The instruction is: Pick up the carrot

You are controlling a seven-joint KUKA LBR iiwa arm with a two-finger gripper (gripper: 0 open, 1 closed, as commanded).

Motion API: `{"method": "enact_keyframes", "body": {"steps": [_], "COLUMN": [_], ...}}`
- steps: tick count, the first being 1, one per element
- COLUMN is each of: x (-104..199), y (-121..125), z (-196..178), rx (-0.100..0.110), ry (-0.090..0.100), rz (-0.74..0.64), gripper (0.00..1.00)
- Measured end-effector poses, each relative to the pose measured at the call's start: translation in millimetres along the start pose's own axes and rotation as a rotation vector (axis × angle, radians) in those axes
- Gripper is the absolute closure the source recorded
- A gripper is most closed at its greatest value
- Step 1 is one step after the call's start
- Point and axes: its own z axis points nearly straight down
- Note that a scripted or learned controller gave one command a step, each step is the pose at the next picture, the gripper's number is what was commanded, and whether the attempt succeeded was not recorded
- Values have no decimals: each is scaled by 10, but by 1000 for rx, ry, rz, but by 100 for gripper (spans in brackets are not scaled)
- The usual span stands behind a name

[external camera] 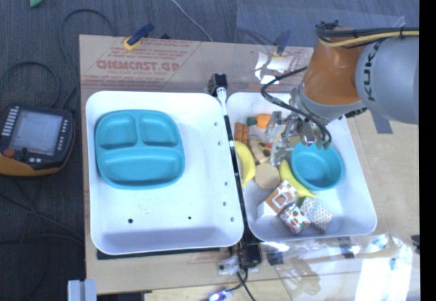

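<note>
On the dark carpet at the far left lies a teach pendant [34, 139] with a grey screen and an orange underside, its cables looping across the floor. The bench is covered by a brown cardboard sheet [136, 65] printed with red lettering, and a blue-and-yellow clamp [138, 35] sits at its upper edge. The left bin [163, 228] holds a blue compartment tray [139, 148], which lies flat in the upper left part of the bin. The right bin [354, 211] is crowded: an orange-brown block [242, 133] lies against its left wall, with a yellow banana [246, 162] just below it. A small orange item with a green end, taken to be the carrot [259, 120], lies near the upper left of this bin, just left of the gripper. A tan rounded object [266, 176] sits beside the banana. The gripper [286, 139] hangs low over the middle of the bin, touching or nearly touching the clutter; whether its fingers are apart or together cannot be determined, and nothing is seen between them. A blue bowl [317, 166] stands just right of the gripper. Patterned small boxes [296, 210] lie at the lower part of the bin. The arm [368, 78] enters from the right.
</note>
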Motion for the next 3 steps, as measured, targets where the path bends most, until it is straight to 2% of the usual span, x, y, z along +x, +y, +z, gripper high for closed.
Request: {"method": "enact_keyframes", "body": {"steps": [1, 2, 3], "x": [116, -405, -402], "y": [103, 460, 466], "z": [66, -766, -827], "rx": [-1, -19, -20], "ry": [-9, 27, 29], "rz": [-353, -180, -180], "gripper": [100, 100, 100]}}
